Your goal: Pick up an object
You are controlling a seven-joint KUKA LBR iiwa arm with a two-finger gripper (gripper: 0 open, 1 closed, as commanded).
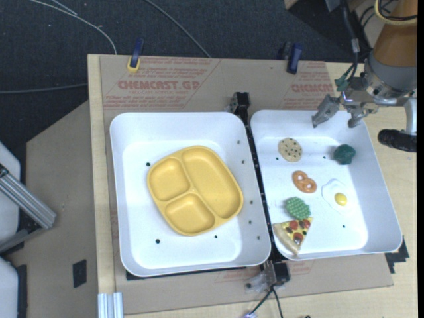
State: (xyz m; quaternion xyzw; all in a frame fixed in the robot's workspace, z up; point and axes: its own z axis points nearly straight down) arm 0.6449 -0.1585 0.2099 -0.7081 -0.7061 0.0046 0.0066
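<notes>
1. Objects for picking lie in the right bin (377, 197): a cookie (289, 149), a pretzel (305, 181), a fried egg (336, 197), a dark green lump (344, 154), a green knobbly piece (298, 208) and a pizza slice (293, 233).
2. Above that bin's far edge hangs the tool (339, 114), its two fingers spread wide with nothing between them.
3. From the tool, the dark green lump sits at about 6 o'clock, near but apart from it.
4. The cookie lies at roughly 8 o'clock from the tool, close to the bin's left wall.
5. The pretzel is at 7 o'clock, beyond the cookie, and the fried egg lies just beside it toward 3 o'clock.
6. Farther out at 7 o'clock come the green knobbly piece and then the pizza slice, which touches it and rests at the bin's near left corner.
7. The arm (396, 42), grey with an orange band, rises from the tool toward 1 o'clock.
8. The left bin (132, 138), at 9 o'clock from the right bin and touching it, holds a yellow divided plate (194, 189) with three compartments.
9. Both bins rest on a brown board (106, 98) on the desk, with two blue clamps (136, 53) at its far edge.
</notes>
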